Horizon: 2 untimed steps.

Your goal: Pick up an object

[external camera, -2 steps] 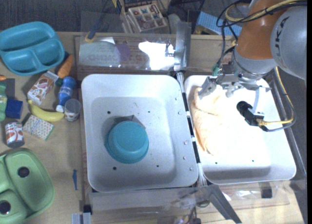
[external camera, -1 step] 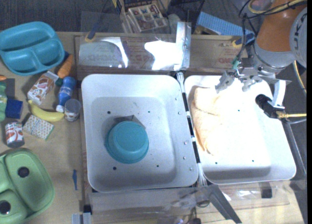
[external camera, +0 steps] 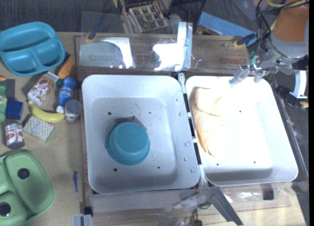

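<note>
Banana (external camera: 45, 114), blue tray (external camera: 30, 47) and green tray (external camera: 23, 186) lie left of bins

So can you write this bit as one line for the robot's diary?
gripper: over right bin far edge | blue bowl: left bin | cloth: right bin

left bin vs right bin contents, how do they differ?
The blue bowl in the left bin is round and rigid, sitting upside down; the cream cloth in the right bin lies limp and flat against the left wall. The bowl is dark teal, the cloth pale. Neither is gripped.
</note>
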{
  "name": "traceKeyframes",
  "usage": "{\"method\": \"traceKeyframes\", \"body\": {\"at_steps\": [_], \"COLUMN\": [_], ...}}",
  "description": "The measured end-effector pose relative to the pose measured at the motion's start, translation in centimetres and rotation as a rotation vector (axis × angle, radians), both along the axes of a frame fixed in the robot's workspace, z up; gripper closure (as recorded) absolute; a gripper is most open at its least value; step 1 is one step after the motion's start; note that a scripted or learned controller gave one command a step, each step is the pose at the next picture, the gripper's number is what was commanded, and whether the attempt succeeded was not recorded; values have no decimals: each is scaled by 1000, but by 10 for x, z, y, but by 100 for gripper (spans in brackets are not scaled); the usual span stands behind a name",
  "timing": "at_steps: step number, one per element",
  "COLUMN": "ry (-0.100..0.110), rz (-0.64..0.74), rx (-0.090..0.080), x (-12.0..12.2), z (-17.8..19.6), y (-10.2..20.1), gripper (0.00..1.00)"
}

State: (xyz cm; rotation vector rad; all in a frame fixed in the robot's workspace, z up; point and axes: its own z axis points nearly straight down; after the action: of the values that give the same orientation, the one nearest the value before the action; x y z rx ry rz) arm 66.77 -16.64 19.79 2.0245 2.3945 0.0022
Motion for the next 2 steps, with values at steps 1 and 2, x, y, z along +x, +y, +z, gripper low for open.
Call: {"method": "traceKeyframes", "body": {"at_steps": [1, 2], "ry": [-6, -11], "rz": [14, 13], "rx": [0, 2], "x": [2, 4], "z": [-108, -95], "y": [59, 60], "gripper": [0, 100]}}
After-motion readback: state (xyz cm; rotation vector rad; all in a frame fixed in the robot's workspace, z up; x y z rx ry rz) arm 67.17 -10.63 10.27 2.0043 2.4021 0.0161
